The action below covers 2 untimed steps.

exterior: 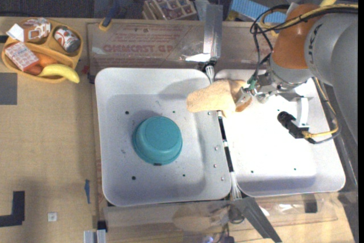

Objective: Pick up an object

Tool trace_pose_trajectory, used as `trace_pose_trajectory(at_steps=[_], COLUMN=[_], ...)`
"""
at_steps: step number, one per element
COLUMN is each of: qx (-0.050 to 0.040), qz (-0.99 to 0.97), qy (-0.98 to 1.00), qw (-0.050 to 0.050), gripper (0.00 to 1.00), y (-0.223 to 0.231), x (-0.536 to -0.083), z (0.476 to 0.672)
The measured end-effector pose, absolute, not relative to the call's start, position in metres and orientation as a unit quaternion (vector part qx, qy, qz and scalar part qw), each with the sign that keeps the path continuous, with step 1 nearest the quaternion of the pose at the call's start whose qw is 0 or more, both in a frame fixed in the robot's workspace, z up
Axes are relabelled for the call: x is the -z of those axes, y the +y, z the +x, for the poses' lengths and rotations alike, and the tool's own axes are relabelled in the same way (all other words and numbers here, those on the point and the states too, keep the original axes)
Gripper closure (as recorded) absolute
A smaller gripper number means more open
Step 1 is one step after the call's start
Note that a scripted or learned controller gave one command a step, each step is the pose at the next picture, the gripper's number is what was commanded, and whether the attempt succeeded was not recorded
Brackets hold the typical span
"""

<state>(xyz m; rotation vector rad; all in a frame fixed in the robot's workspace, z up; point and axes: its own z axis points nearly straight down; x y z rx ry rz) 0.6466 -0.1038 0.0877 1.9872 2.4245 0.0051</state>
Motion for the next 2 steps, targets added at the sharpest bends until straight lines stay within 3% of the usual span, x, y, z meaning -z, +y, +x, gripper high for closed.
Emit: trace_pose_trajectory(at_steps=[1,2], qx=[-0.0033,-0.003], qz=[0.634,0.634], qy=[0.773,0.773], qw=[0.006,0.006], gripper=[1.0,0.0], y=[-0.1044,-0.1047], x=[-0.0997,-0.0997], z=[0.648,0.6479])
